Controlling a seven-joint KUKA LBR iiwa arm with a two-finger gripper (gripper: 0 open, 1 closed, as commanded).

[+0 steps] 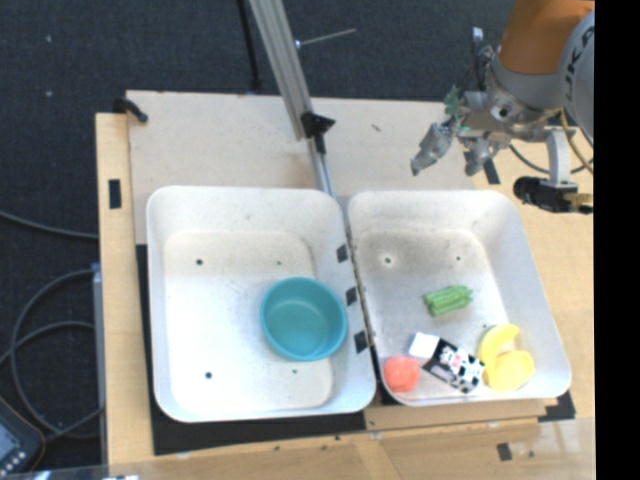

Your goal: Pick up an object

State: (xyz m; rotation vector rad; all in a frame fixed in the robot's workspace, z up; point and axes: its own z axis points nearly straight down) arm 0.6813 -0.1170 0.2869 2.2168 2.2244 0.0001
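A pale wooden worktop (230, 143) is seen bearing two shallow white bins. The two-finger gripper (452, 146) is held above the right bin's (520, 238) far rim, jaws parted, nothing held. The ridged green block (447, 299) lies alone mid-bin; the crowded corner toys risk a fouled grasp.

1. Left bin (200, 218) holds a bowl (303, 318), near its right wall.
2. Right bin (500, 218), touching alongside, holds a ridged block (447, 299) mid-floor.
3. Along its front wall: ball (402, 373), patterned box (447, 360), two discs (505, 358).
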